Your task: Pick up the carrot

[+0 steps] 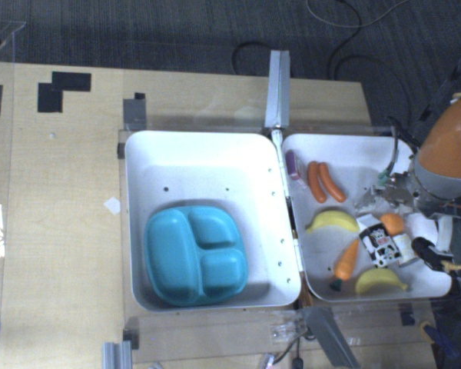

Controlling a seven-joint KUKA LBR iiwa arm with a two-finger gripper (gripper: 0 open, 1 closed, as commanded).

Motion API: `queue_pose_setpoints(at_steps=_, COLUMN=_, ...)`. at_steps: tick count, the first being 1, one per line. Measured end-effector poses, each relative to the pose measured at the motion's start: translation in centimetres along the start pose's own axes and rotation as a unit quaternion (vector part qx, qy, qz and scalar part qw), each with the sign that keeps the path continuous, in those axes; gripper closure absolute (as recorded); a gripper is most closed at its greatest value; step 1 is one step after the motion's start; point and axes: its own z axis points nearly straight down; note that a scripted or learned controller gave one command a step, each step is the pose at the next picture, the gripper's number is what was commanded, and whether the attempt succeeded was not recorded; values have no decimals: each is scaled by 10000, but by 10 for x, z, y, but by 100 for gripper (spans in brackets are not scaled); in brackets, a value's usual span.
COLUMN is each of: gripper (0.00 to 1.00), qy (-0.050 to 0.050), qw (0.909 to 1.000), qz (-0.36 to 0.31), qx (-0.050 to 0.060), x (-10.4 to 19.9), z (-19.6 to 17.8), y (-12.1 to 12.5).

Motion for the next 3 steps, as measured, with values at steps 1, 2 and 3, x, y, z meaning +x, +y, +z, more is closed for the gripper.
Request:
queue_pose_setpoints(at_steps=1, gripper=100, qy=7, qw=10000, qz=-11, qx=-34, x=1, z=-12, y=3)
queue_pose_setpoints(at_steps=2, gripper=100, qy=-12, qw=9963, qz=861, qx=16, x=46, z=-128, y=-2)
queue_pose_setpoints(at_steps=3, gripper=0, qy=-12, qw=9963, qz=858, qx=18, x=46, z=-128, y=-2)
